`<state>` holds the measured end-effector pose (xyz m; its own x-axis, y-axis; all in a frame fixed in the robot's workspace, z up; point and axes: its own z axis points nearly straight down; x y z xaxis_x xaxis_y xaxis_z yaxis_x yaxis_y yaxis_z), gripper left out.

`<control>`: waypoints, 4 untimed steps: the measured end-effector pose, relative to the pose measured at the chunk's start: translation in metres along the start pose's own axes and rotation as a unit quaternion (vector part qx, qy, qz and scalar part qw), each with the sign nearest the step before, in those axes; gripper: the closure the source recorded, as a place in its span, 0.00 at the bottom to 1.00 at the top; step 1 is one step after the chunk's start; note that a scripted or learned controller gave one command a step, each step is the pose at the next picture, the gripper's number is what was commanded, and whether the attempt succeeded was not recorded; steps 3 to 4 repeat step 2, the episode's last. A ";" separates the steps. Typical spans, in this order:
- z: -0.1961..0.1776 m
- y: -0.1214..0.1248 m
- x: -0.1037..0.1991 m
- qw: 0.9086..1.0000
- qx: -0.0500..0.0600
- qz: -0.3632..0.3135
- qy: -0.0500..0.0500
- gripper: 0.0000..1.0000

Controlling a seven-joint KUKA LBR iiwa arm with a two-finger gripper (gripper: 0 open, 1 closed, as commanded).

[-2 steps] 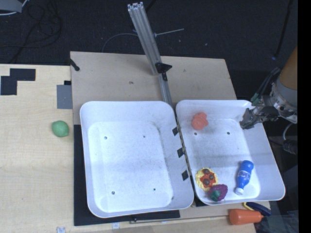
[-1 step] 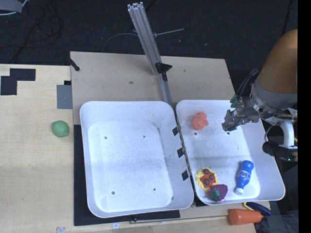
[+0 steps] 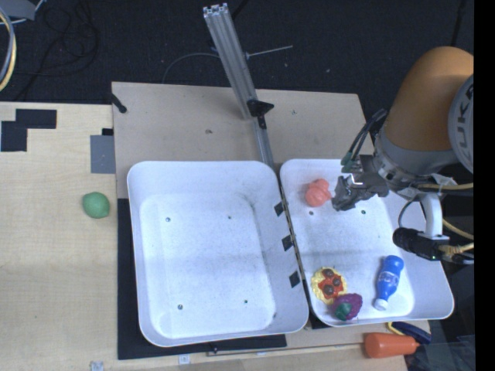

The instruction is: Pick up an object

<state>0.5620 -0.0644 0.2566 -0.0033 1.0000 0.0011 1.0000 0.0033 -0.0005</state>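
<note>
While no label reads, pincer (image 3: 343,197) hovers beside pink ball (image 3: 316,192).

a green ball (image 3: 96,205) lies on the light wooden bench (image 3: 46,284) near its left edge, well apart from the left bin (image 3: 205,250). an orange object (image 3: 390,344) rests at the front edge of the bench, just beside the right bin's front corner. a grey aluminium rail (image 3: 232,56) slants from the back of the bench toward the gap between the bins. black cables (image 3: 69,22) trail over the dark floor beyond the back edge. dark rectangular patches (image 3: 27,126) mark the bench's left side.
</note>
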 end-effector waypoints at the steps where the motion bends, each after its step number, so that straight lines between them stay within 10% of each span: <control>1: -0.003 0.006 0.056 1.000 0.000 0.000 0.000 1.00; 2: 0.015 0.003 0.110 1.000 0.001 0.000 0.000 1.00; 4: 0.015 0.003 0.110 1.000 0.001 0.000 0.000 1.00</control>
